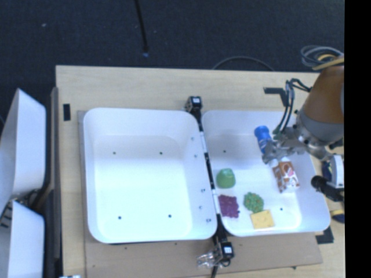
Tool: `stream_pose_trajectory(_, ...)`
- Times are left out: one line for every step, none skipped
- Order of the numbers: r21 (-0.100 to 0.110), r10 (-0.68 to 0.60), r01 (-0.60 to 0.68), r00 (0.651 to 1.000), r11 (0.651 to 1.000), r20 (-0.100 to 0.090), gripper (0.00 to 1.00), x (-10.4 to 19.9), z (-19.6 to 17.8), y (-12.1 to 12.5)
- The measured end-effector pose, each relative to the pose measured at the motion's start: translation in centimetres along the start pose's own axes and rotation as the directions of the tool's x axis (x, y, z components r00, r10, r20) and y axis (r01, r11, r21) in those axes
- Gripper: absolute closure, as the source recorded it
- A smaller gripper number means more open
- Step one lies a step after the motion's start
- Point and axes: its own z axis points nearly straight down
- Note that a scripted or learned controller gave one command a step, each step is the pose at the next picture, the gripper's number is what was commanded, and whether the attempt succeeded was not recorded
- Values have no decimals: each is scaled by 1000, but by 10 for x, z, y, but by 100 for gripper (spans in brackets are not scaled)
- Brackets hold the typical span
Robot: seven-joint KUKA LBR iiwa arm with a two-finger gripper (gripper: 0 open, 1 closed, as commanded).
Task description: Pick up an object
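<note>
The right bin [232,126] holds six small things. A blue bottle-like object [262,134] lies near the bin's far right side, and just below it sits a red-and-white printed packet [286,175]. Toward the bin's left wall rests a green rounded piece [225,178]; nearer the front edge are a purple lumpy cluster [228,205], a green bumpy cluster [253,201] and a yellow square block [262,219]. The hand [273,153] hangs over the right bin between the blue object and the packet, close to both. Whether it is spread or closed cannot be told, and nothing is seen gripped in it. The left bin [142,172] sits beside it on the wooden worktop [127,86].
</note>
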Motion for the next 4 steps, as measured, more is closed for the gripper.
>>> stream_pose_trajectory(-14, -16, 15, 1000, 1000, -2, 100, 71, -117, 18)
stream_pose_trajectory(0, -9, 9, 1000, 1000, -1, 0, 66, -109, 15)
stream_pose_trajectory(4, 1, -1, 1000, 1000, 1, 0, -16, -68, 2)
stream_pose_trajectory(8, -8, 8, 1000, 1000, -3, 0, -18, 94, 36)
